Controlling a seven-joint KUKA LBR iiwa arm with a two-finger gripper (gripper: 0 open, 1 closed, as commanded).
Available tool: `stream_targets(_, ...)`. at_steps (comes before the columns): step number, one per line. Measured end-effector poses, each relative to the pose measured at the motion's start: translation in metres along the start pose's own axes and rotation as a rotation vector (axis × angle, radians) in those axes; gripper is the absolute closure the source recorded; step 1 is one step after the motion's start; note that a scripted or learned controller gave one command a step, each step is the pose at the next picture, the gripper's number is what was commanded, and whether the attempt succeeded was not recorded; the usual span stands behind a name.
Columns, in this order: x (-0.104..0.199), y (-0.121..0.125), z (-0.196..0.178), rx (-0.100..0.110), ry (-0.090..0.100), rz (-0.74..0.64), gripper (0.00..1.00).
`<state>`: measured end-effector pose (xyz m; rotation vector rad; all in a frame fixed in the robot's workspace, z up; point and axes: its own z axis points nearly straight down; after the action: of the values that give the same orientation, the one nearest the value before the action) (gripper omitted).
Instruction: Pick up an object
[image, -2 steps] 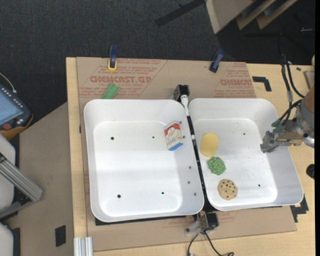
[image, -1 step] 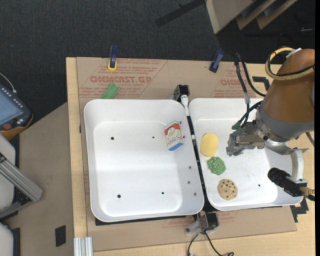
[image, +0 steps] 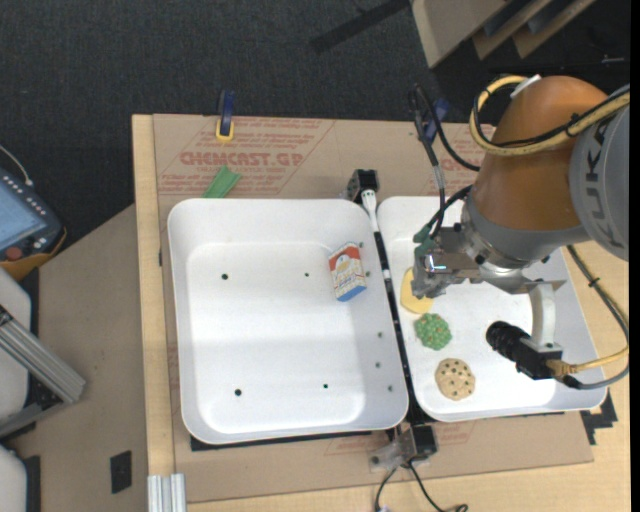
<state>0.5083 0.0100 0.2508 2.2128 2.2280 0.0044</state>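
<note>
Two white bins sit side by side on your desk (image: 150, 300), and your choices run from the left of the frame to the right. In the left bin (image: 200, 300) a small carton (image: 347, 272) with red and blue print stands alone near the right wall, toward the upper part. Past the divider, the right bin (image: 570, 395) holds a yellow piece (image: 412, 296) at its left edge, a green knobbly lump (image: 433, 330) just below that, and a cookie (image: 455, 379) lower still.

The jaws (image: 432, 272) hang right over the yellow piece, touching or nearly so. You cannot tell from this angle how wide they stand, and nothing shows between them, so I would not count anything as held.

Your likeliest failure is a miss. The yellow piece looks flat and lies close to the bin wall, so the jaws may close on air or scrape the rim. The green lump is just beside it and could be nudged or caught along with it. A black fitting (image: 520, 350) and its cable trail at centre right of the frame, over the same bin, and might snag.

The desk is faced with brown cardboard carrying red lettering at upper left. A yellow clamp (image: 226, 124) and a green scrap (image: 221, 183) lie there. Dark carpet (image: 120, 50) surrounds everything.
</note>
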Motion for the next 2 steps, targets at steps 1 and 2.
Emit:
stream_targets(1,0.040,0.031,-0.026,-0.002,0.000,0.001,1.00)
stream_targets(2,0.079,0.001,-0.080,-0.003,0.002,0.001,1.00)
